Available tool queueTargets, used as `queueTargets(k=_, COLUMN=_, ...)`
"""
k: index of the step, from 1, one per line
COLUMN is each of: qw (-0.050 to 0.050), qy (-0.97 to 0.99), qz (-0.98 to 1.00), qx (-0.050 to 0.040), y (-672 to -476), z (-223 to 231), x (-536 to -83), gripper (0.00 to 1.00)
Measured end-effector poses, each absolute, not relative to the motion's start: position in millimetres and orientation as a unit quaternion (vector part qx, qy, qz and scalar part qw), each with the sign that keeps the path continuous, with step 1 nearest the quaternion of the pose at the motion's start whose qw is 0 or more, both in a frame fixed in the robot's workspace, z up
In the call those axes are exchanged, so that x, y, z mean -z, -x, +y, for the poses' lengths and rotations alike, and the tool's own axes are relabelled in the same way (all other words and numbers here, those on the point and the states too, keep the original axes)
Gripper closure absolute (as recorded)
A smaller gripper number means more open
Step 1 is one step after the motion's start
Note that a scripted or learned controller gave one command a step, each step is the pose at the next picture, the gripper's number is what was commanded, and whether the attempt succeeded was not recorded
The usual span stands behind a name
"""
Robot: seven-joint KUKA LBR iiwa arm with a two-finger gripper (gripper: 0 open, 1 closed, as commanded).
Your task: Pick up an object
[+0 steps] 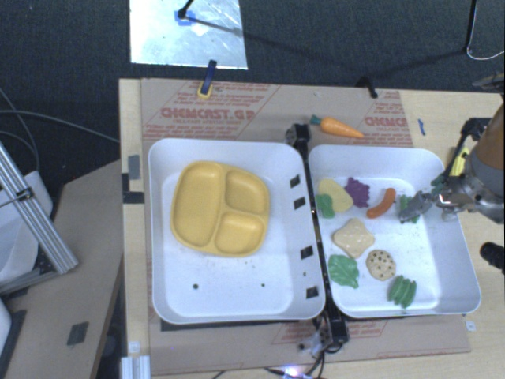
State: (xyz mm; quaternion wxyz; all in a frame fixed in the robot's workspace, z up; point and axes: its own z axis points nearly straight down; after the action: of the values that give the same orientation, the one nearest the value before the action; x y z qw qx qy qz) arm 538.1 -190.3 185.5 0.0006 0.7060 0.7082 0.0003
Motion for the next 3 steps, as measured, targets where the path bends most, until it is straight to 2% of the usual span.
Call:
queueTargets(k=1, qw=-0.001, qy=-0.704, qz=0.71, qx=-0.0017, y=-528.0, z=-103, x=-81, gripper=0.0)
queueTargets(k=2, qw=0.003, qy=-0.705, qz=0.709, qx=-0.0024, y=-573.7, z=-95, x=-87, gripper=0.0)
queueTargets(k=3, qw=0.003, qy=-0.705, qz=0.709, qx=-0.0021, y=-618.1, z=-87, x=-92, gripper=0.0)
